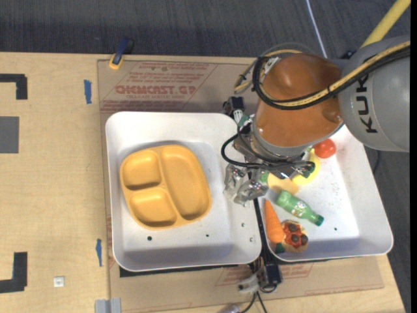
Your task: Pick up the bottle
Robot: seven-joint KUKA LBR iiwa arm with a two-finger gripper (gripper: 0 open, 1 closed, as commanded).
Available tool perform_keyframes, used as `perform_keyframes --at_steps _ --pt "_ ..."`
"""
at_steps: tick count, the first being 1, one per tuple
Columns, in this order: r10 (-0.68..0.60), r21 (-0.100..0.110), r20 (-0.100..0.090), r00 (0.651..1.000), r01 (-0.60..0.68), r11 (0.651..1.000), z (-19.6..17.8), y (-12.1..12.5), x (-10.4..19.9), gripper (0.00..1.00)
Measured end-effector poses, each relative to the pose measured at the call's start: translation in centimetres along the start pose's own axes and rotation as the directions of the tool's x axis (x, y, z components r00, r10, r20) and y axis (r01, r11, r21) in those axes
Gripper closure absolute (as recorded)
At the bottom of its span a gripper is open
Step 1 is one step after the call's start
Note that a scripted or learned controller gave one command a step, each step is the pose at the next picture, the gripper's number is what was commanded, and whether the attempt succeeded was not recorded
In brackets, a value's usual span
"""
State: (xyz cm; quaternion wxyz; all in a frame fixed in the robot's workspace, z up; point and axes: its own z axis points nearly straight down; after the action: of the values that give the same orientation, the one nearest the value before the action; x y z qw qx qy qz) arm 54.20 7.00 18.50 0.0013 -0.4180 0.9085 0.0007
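Note:
A green bottle (298,207) with a white label lies on its side in the right bin (352,207), cap end pointing to the lower right. My gripper (244,185) hangs under the orange wrist band (296,103), over the seam between the two bins. It is to the left of the bottle and slightly above it in the view, a short gap apart. Nothing shows between the gripper and the bottle except bare bin floor.
An orange carrot (273,222) lies just left of the bottle, with a small multicoloured toy (294,235) below it. A red tomato (324,149) and a yellow item (303,175) sit partly under the wrist. The left bin (124,240) holds a yellow divided plate (165,186).

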Motion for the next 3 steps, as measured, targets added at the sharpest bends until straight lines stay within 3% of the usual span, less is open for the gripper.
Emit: perform_keyframes --at_steps 1,2,3 --pt "-0.108 -0.001 0.0 0.994 0.108 0.994 7.7 5.8 -0.3 1.0" --pt "-0.126 0.003 0.001 0.992 0.126 0.992 0.0 -1.0 10.1 1.0" --pt "-0.375 0.003 0.001 0.927 0.375 0.927 0.0 -2.7 12.6 1.0"
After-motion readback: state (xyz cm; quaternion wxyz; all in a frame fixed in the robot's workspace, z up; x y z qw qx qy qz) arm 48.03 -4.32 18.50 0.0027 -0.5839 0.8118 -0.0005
